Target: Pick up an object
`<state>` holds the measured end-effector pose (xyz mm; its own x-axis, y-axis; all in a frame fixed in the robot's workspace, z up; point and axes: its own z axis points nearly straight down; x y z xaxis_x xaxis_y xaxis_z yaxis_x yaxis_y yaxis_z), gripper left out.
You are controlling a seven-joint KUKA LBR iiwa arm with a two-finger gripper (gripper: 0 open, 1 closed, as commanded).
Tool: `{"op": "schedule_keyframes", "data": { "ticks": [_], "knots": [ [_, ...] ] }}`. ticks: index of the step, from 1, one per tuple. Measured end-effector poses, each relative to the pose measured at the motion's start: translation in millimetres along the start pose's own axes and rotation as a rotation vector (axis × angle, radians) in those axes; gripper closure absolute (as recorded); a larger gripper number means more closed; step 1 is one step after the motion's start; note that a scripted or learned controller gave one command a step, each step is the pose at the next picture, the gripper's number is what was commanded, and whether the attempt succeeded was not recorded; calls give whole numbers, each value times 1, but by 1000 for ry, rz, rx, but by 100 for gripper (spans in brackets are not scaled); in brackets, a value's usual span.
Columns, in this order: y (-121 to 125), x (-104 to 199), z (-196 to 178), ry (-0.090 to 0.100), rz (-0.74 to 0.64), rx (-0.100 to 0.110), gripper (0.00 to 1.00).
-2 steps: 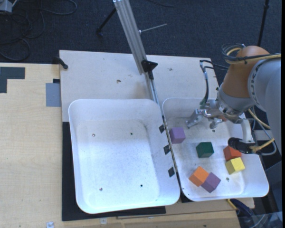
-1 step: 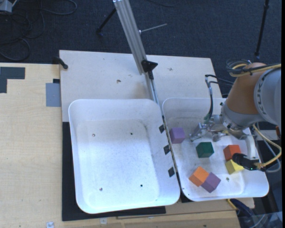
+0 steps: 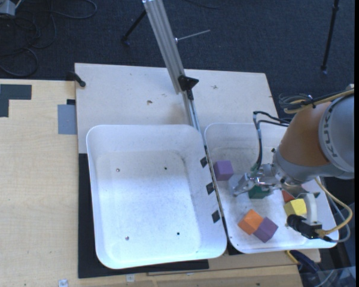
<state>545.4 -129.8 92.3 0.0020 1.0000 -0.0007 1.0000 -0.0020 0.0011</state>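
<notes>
A: End effector (image 3: 249,184) is down low in the right bin (image 3: 239,137), and whether it's open or closed, I can't tell.

B: A green object (image 3: 262,191) is half-hidden right beneath it.

A: Purple block (image 3: 223,169) just left; orange block (image 3: 250,221) touching another purple one (image 3: 267,229) nearer the front; yellow block (image 3: 297,207) partly behind the wrist.

B: The arm (image 3: 314,145) reaches in from the right, bent down over that bin on the surface (image 3: 131,94).

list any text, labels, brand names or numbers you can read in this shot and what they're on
"KUK": dark letters running down the grey arm at the right edge, cut off by the frame; most likely the brand name.
No other text reads. The blocks in the right bin, the left bin and the tool carry no legible marks.
</notes>
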Motion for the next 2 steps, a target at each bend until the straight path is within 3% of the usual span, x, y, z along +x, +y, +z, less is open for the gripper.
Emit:
{"op": "schedule_keyframes", "data": {
  "ticks": [1,2],
  "knots": [
    [1,-2,-10,2,8,1,100],
    [38,64,-103,3,-9,-5,100]
  ]
}}
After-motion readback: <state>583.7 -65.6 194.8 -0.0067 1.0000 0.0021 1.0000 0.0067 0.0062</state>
